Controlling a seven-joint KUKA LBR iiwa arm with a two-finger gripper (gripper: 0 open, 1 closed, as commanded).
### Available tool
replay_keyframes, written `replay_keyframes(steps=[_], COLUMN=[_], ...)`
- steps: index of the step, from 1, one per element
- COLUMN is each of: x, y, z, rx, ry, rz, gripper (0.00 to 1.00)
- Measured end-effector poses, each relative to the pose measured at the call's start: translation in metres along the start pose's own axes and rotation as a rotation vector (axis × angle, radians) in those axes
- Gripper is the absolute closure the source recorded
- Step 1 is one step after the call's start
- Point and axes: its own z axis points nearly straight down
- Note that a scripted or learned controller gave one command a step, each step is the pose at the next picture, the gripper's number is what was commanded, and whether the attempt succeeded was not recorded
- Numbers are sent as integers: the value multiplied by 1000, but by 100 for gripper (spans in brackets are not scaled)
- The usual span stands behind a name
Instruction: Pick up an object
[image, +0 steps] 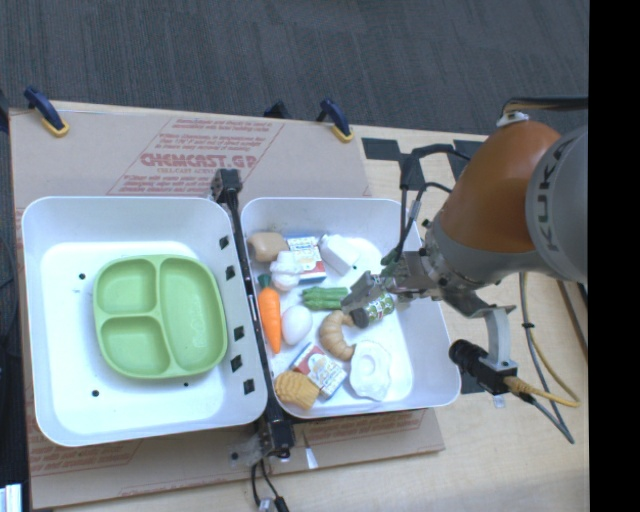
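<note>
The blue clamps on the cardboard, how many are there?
3 blue clamps: one at the far left corner, two at the far edge near the middle. The arm may hide more.

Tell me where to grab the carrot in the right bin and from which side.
Grip the carrot across its thick orange middle, coming straight down from above. It lies flat and lengthwise beside the bin's left wall, with the egg close on its right, so the gaps for the pincer look tight; the tapered tip would likely slip.
</note>
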Motion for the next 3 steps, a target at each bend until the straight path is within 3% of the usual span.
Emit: replay_keyframes(steps=[1, 2, 3], x=[0, -40, -41], y=[0, -5, -2], z=[0, 140, 129], rx=[0, -2, -9], ry=[0, 1, -3], rz=[0, -1, -8], gripper=[0, 0, 100])
